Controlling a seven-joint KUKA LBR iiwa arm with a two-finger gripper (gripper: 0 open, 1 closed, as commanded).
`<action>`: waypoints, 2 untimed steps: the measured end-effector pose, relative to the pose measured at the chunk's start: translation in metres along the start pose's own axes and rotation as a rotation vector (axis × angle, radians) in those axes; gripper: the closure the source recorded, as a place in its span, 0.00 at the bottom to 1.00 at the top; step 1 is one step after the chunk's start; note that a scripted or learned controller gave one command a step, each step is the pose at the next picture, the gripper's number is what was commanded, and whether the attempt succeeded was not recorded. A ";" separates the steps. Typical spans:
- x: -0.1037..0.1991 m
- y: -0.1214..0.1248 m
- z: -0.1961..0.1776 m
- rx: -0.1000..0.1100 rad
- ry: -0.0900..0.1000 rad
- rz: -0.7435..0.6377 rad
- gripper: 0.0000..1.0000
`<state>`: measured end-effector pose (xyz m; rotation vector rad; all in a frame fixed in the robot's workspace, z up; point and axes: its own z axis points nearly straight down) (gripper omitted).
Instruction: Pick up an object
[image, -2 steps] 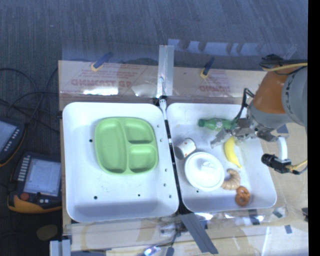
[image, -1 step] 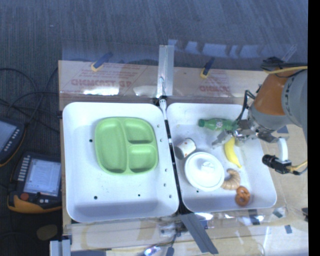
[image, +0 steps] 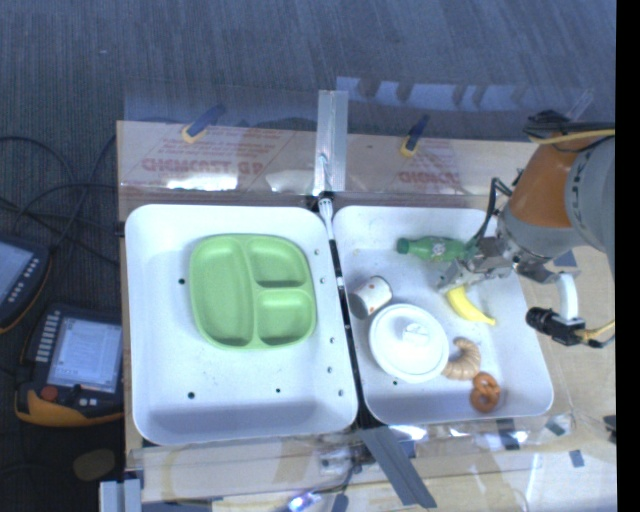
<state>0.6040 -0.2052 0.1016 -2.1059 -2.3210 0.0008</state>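
The right bin (image: 530, 400) holds a green bottle (image: 432, 246) lying on its side, a yellow banana (image: 468, 306), a small white cup (image: 373, 294), a round white lidded bowl (image: 409, 340), a tan croissant (image: 463, 359) and a brown pastry (image: 485, 391). My gripper (image: 470, 272) reaches in from the right and hangs low between the bottle and the banana, just above the banana's upper end. Its fingers look slightly spread, and I see nothing between them.
The left bin (image: 150, 400) holds a green divided plate (image: 252, 290). A metal divider post (image: 331, 140) stands at the back between the bins. Cardboard with clips runs behind them. A pendant and cables lie at the far left.
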 end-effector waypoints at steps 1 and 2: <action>-0.017 -0.004 -0.038 -0.002 -0.005 0.125 1.00; 0.000 0.043 -0.079 -0.002 -0.006 0.145 1.00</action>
